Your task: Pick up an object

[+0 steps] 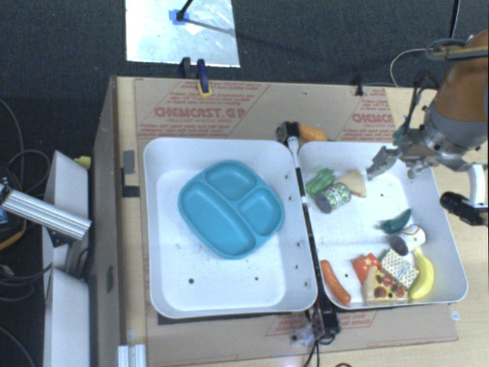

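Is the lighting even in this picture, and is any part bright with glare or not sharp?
Camera view: light is soft and fairly even; the shiny sheet above the bench glares white; the white bins look bright but keep detail; the gripper and the small food toys are slightly blurred.

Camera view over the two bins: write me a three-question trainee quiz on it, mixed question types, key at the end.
1. True or false: the blue divided plate lies in the left bin.
2. Multiple choice: which thing lies nearest the right bin's front right corner? A) green pepper B) banana C) small can
3. Fill in: the tool hangs over the ____ bin, near its back edge.

Key: 1 true; 2 B; 3 right
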Controlling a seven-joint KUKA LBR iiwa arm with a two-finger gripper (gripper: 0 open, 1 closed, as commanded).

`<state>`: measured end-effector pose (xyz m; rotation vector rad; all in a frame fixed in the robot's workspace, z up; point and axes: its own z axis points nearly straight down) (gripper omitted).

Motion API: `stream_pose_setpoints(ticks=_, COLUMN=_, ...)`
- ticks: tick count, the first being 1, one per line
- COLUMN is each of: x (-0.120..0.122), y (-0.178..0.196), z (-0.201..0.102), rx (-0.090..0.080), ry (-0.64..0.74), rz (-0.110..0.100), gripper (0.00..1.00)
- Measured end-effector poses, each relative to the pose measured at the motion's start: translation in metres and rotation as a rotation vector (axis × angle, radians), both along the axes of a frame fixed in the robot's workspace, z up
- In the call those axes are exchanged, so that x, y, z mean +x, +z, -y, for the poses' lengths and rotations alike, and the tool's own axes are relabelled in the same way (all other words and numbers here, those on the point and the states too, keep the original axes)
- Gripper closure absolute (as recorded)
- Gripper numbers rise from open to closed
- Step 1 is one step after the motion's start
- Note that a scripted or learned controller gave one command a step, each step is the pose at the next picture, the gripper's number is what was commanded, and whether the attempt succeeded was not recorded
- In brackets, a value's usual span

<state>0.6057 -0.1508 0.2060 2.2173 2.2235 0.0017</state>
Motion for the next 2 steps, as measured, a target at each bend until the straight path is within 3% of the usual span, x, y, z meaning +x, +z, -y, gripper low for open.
stream_pose_setpoints(ticks=1, x=0.035, y=-0.071, z=-0.036, rx=0.001, ry=0.001, rz=-0.001, gripper=0.0)
stream_pose_setpoints(ticks=2, x=0.065, y=-0.11, z=-0.066, rx=-0.001, ry=0.002, rz=0.006, gripper=0.0)
